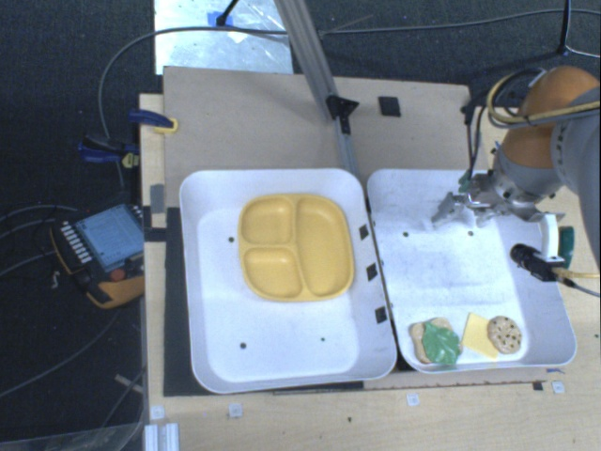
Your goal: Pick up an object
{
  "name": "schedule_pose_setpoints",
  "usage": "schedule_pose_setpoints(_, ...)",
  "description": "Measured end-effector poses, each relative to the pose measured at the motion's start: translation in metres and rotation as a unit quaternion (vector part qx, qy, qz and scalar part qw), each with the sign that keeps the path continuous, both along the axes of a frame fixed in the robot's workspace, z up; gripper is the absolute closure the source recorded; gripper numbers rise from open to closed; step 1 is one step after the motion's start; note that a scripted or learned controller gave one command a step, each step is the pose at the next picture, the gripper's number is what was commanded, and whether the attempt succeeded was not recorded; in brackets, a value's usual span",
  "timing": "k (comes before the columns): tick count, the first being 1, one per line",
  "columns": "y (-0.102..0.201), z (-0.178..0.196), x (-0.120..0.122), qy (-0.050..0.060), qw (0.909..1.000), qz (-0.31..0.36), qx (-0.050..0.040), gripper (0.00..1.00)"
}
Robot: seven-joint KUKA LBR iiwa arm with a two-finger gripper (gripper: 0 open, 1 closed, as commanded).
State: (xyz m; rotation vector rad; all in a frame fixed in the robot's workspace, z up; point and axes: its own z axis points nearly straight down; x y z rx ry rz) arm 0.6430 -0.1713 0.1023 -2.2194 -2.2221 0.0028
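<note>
Here, gripper [457,207] hovering over upper part of right bin [441,280], fingers spread, pinching nothing. Green toy [439,341], yellow wedge [480,335] and cookie [504,333] lying in row at bin's near edge, well apart from gripper. Yellow divided plate [293,247] sitting in left bin [216,336].

A divided plate [297,247] lies in the left bin [211,346]; three items sit in the right bin's [554,341] near corner.

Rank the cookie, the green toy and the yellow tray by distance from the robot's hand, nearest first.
Measured from the hand:
1. Cookie, right bin, front corner.
2. Green toy, right bin, front edge; nearly level with the cookie.
3. Yellow tray, left bin, middle.
</note>
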Motion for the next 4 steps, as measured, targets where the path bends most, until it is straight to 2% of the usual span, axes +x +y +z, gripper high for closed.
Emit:
schedule_pose_setpoints(1, 0.000, -0.018, 0.001, -0.002, 1.0000, 0.001, -0.0003, 0.00)
schedule_pose_setpoints(2, 0.000, -0.005, 0.004, -0.005, 1.0000, 0.002, -0.0012, 1.00)
schedule_pose_setpoints(3, 0.001, 0.057, 0.013, -0.005, 1.0000, 0.002, -0.0006, 1.00)
schedule_pose_setpoints(4, -0.003, 0.103, 0.017, -0.005, 1.0000, 0.003, -0.0008, 1.00)
